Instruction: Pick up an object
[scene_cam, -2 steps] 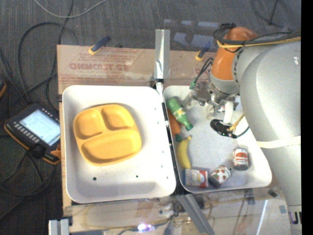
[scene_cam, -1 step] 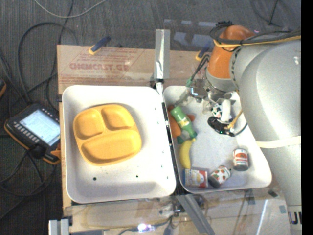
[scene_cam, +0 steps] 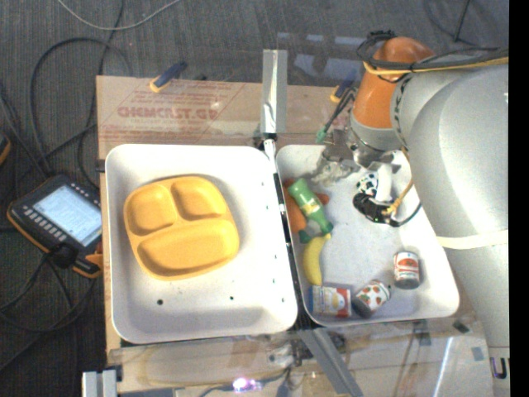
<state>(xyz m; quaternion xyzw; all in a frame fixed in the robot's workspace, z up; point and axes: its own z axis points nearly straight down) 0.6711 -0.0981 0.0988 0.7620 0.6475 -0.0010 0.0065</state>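
A: Start with the big things. What sits on the bench?

B: The arm [scene_cam: 463, 139] fills the right side, grey with its orange band [scene_cam: 380, 81] at the far end. Next, the left bin [scene_cam: 132, 304] and the right bin [scene_cam: 442, 296], side by side. Behind the left bin's far edge lies a cardboard sheet [scene_cam: 178, 114] with red print, too blurred to read.

A: What is in the left bin?

B: A yellow divided tray [scene_cam: 182, 226], near its middle, upside up, three compartments.

A: And the right one?

B: Along its left wall, a green bottle [scene_cam: 308, 205] tilted over an orange piece [scene_cam: 295, 216], with a banana [scene_cam: 313, 259] just beside them toward the near edge. At the near edge, a small carton [scene_cam: 331, 300] and a can [scene_cam: 372, 296] touching it; another can [scene_cam: 406, 269] near the right wall. Their labels are red and white, the writing too small to read.

A: The gripper?

B: The gripper [scene_cam: 343, 165] is over the right bin's far left corner, just beyond the green bottle's cap. Whether the claw is wide or narrow, I cannot tell; nothing visibly sits in it.

A: Anything off the bench?

B: A handheld pendant [scene_cam: 62, 217] with a lit screen, left of the left bin.
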